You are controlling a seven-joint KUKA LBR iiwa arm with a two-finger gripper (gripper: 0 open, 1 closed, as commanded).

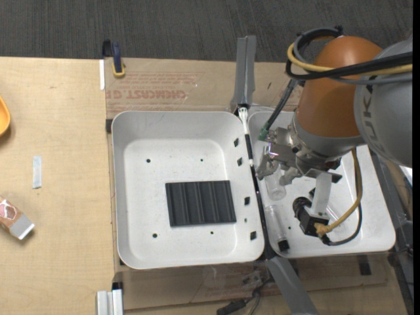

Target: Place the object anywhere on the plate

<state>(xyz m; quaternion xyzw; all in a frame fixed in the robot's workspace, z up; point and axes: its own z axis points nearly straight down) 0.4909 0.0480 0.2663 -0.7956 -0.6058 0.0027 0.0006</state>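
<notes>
A dark ribbed rectangular plate (200, 203) lies flat in the middle of the left bin (131, 143), with nothing on it. My gripper (274, 174) hangs low over the left part of the right bin (374, 238), close to the wall between the bins. The orange wrist band covers much of it from above. Just below it, a clear tube-like object with a black end (276, 231) lies on the right bin's floor along the left wall. A small translucent piece (279, 190) sits right under the gripper; whether it is held cannot be made out.
The raised rims of the two bins meet at a ridge (252, 176) beside the gripper. On the bench to the left lie a small white strip (37, 172), a wrapped packet (16, 220) and an orange thing (3, 118) at the edge.
</notes>
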